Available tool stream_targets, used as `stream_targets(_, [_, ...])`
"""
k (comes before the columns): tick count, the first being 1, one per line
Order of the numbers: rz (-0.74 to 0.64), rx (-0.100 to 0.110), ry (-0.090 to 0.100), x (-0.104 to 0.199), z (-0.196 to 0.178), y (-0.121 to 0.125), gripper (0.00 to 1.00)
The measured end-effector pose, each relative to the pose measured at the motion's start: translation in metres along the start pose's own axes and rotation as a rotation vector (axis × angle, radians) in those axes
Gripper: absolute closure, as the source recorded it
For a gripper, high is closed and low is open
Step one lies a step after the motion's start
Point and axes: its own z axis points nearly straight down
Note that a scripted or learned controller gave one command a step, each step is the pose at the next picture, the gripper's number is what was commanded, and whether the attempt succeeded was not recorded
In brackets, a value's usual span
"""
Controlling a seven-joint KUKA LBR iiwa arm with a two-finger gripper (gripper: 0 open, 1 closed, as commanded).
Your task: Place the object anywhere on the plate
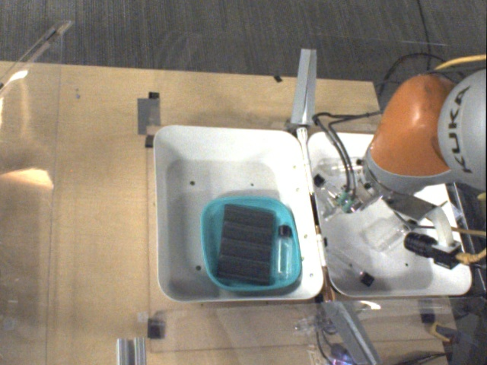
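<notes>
Arm over the right bin

The arm (426, 135) hides much of the right bin (396, 280); a dark ridged block (245, 243) lies on the teal plate (214, 226) in the left bin (183, 173) (near its front edge).

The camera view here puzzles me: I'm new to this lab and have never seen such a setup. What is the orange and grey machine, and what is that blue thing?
You are looking down at a slant from a camera fixed above a wooden bench. The orange and grey machine is a KUKA robot arm reaching in from the right. Its pincer hangs over the right white bin; whether it holds anything is too unclear to tell. The left white bin holds the blue thing: a teal plate with a dark ribbed block lying on it. A small dark piece lies in the right bin.
</notes>
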Motion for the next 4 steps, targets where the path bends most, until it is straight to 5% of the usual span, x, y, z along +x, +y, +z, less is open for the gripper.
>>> stream_targets(1, [-0.232, 0.005, 0.004, 0.054, -0.001, 0.011, 1.00])
stream_targets(2, [-0.232, 0.005, 0.004, 0.054, -0.001, 0.011, 0.00])
stream_targets(3, [-0.233, -0.003, 0.001, 0.053, -0.012, 0.014, 1.00])
stream_targets(4, [-0.346, 0.007, 0.006, 0.080, 0.011, 0.025, 1.00])
